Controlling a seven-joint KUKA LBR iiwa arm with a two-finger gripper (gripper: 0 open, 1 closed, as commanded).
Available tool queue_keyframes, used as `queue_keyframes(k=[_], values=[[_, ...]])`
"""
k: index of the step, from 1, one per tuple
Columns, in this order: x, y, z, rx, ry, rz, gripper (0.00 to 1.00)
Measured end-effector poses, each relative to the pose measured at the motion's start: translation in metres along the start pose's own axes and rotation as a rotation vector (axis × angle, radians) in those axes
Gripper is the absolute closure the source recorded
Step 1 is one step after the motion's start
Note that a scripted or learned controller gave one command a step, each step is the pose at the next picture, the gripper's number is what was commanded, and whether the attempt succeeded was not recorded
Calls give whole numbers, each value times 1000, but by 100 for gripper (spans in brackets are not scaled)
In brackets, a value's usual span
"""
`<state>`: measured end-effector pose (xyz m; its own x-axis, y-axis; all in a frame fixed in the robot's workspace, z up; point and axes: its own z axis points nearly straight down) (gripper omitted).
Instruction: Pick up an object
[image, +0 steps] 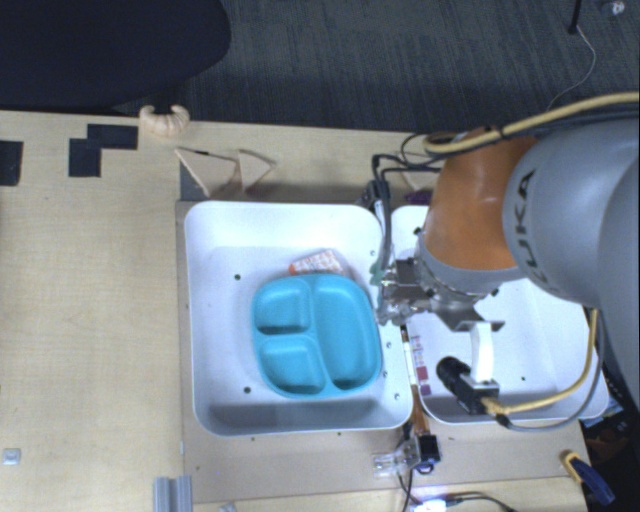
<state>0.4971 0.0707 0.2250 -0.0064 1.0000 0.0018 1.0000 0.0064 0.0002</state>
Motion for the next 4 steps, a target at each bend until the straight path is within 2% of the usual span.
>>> queue_keyframes(k=[1,2,3,4], values=[[-67,-5,28,-1,-2,4,100],[-33,-10,-18,-3,0,1,100],[8,81,41,0,-1,1,100],[36,39,41,0,-1,0,100]])
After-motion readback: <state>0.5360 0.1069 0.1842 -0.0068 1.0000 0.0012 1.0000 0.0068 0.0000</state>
